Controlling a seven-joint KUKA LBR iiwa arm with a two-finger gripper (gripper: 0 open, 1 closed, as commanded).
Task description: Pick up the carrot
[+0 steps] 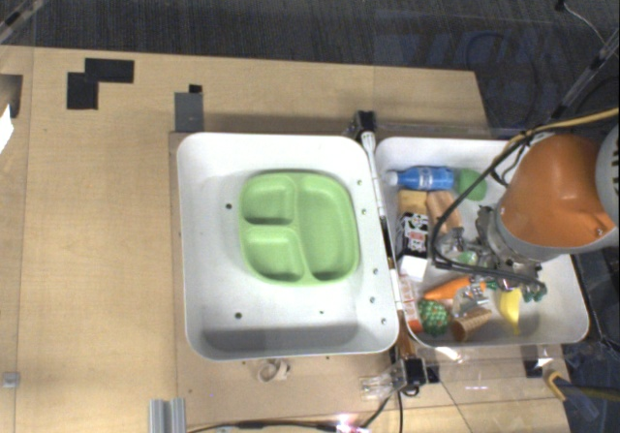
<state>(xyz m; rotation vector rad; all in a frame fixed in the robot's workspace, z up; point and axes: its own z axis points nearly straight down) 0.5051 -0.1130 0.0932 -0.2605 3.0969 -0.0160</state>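
Two white bins side by side on a wooden bench [97, 228].

Left bin [203, 324]: holds a green tray [295, 226] with three compartments, two small on the left side and one long on the right. Tray sits roughly mid-bin. Compartments look bare.

Right bin [572, 320]: crowded.
- Blue bottle [423, 177] lying on its side near the far wall, a green item [472, 181] just beside it, partly under a black cable.
- Tan pieces [426, 202] just below the bottle; cannot tell what they are.
- Black-and-white carton [416, 233] near the bin's left wall. Print on it is too small to read.
- Carrot [448, 289]: orange, lying tilted in the near half of the bin, left of the gripper, close against its metal parts.
- Dark green lump [435, 317] and a brown cylinder [472, 324] near the front wall, just below the carrot.
- Yellow item [511, 308] to the right of these, partly under the arm.

No readable brand or writing anywhere.

Arm [552, 194] comes in from the right, orange band over the right bin. Gripper [477, 288] is down low in the clutter, just right of the carrot. Finger spread hidden by the wrist and its hardware: cannot tell how wide it is, nor whether anything sits between the fingers. Contact with the carrot cannot be judged.
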